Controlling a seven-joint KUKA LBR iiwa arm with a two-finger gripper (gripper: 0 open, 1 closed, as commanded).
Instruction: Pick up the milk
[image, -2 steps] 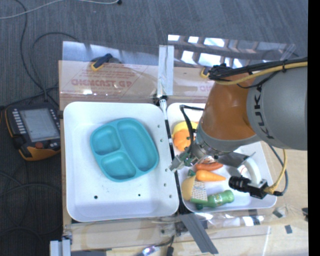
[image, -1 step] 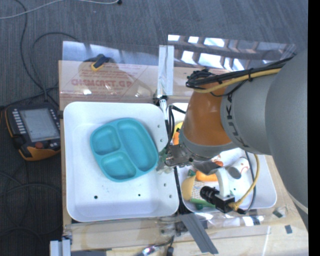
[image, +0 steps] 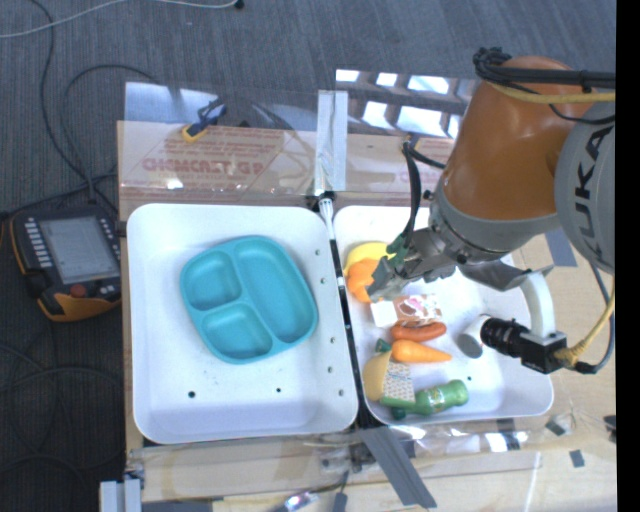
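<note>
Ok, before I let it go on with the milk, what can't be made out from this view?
- Gripper: blurred and dark over the right bin, so whether it grips anything is unclear.
- Milk carton: small and partly under the gripper; its label is unreadable.
- Yellow item: its right part is hidden by the gripper.
- Item under the carrot: patterned, too small to identify.

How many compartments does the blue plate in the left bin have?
3. On the blue plate, one large compartment runs along its right side; two smaller ones sit to the left, upper and lower. None looks hidden.
</note>
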